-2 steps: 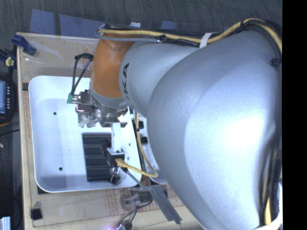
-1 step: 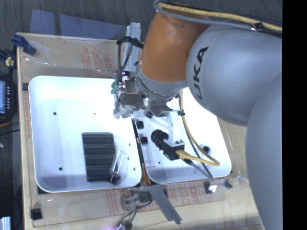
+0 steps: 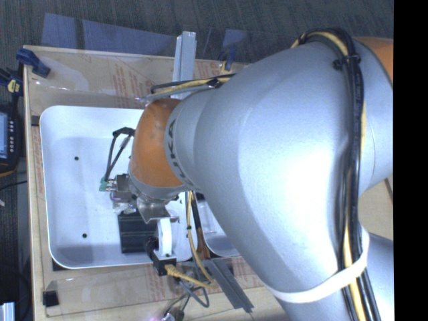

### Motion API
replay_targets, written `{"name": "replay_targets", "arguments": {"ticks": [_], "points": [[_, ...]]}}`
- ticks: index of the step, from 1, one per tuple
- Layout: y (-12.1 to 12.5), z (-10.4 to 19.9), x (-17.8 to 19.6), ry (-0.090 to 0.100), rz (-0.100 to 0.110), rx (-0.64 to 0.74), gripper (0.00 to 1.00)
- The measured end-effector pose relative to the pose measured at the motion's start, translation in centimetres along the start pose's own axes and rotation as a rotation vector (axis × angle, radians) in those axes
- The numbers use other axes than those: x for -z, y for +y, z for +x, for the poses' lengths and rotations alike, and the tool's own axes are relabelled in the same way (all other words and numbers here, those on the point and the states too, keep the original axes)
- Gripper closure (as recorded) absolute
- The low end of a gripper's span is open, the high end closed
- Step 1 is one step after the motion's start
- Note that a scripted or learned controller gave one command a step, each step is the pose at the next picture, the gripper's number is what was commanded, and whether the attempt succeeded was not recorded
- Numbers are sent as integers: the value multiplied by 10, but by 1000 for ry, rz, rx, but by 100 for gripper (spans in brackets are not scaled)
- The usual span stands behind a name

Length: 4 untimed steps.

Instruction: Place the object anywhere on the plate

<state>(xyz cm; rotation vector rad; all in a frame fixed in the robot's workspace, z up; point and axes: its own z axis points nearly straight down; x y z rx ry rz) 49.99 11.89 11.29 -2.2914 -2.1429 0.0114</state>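
My arm reaches in from the right and covers most of the view. Its orange band [image 3: 157,152] hangs over the left white bin [image 3: 67,199]. Below the band, the gripper [image 3: 119,191] sits low over the middle of that bin's floor, seen as a small metal cluster with a green spot. The arm's bulk hides whatever lies under it. A small corner of the right bin [image 3: 219,241] peeks out beneath the arm.
Two tiny dark specks [image 3: 76,158] mark the left bin's floor. A blue clamp [image 3: 31,60] grips the bench's far left corner. A black device [image 3: 7,139] sits at the left edge. A grey upright post [image 3: 185,55] stands behind the bins.
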Motion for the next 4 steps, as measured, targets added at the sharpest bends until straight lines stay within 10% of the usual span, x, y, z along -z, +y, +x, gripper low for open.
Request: {"name": "replay_targets", "arguments": {"ticks": [1,2,3,4], "points": [[-33,98,10,0,-2,3,100],[-25,13,134,3,-7,-21,100],[62,65,101,0,-2,-67,100],[64,22,181,4,-7,184,100]]}}
